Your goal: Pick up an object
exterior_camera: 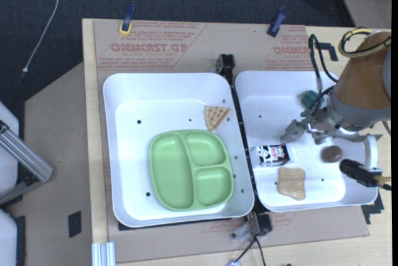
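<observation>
Green and three-sectioned, a plate (189,169) sits in the left bin (118,134) beside a waffle-patterned cracker (216,115). In the right bin (261,91), the end effector (297,130) hovers open and empty above a black-and-white card (272,154), tan bread slice (291,183) and brown disc (331,153) near the front edge.

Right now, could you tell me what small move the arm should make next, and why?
Probably a short drop toward the black-and-white carton. The gripper hangs just above and right of it in the right bin, nothing between its fingers, while the toast slice and brown round piece lie farther off.
</observation>
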Tool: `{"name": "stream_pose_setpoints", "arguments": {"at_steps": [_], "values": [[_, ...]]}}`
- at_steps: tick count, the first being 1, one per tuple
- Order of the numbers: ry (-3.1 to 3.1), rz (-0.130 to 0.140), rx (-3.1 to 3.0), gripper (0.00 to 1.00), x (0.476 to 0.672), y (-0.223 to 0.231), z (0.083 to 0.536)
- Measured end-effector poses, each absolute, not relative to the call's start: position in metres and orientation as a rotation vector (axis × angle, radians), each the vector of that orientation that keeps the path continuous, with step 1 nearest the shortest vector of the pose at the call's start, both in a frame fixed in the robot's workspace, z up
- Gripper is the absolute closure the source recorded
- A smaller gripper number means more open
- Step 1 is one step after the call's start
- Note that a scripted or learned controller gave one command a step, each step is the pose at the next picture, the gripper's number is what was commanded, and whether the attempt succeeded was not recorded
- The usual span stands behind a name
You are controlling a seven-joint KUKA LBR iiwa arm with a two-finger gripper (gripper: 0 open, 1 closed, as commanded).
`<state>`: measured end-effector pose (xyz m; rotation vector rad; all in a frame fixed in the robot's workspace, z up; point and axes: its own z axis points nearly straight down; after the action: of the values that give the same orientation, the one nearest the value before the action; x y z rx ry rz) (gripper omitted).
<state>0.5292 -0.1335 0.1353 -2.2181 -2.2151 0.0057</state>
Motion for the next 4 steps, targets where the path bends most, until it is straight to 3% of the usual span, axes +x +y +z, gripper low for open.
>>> {"name": "stream_pose_setpoints", "arguments": {"at_steps": [1, 2, 4], "values": [[-2.221, 0.000, -2.221, 0.00, 0.529, -0.133, 0.085], [-2.221, -0.001, -2.224, 1.00, 0.530, -0.133, 0.095], [-2.227, -0.005, -2.227, 1.00, 0.528, -0.144, 0.213]]}}
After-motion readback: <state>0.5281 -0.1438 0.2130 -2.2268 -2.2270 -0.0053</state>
